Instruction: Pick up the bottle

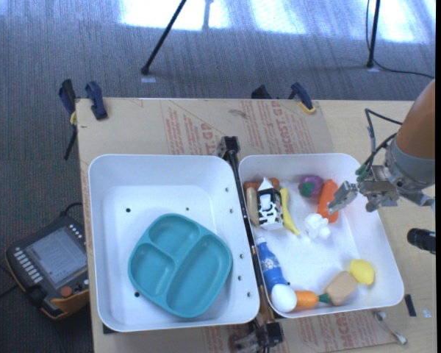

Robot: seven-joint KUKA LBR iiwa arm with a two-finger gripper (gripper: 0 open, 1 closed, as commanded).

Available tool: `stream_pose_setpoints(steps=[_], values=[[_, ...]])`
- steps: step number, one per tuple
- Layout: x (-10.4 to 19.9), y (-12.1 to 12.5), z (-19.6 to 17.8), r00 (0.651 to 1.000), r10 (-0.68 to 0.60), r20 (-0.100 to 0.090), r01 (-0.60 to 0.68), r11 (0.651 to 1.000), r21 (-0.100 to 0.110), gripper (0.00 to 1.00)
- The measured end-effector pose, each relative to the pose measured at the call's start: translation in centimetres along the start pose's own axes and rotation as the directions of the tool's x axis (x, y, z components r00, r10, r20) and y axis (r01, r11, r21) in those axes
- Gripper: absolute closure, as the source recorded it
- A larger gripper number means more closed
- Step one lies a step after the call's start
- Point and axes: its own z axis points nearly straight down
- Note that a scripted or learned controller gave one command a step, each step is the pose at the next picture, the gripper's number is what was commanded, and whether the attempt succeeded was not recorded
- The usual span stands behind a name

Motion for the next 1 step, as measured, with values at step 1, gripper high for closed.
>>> stream_pose_setpoints(steps=[1], values=[[5.17, -0.99, 11.05, 0.968, 0.250, 0.000, -0.250, 0.968, 0.003, 0.00]])
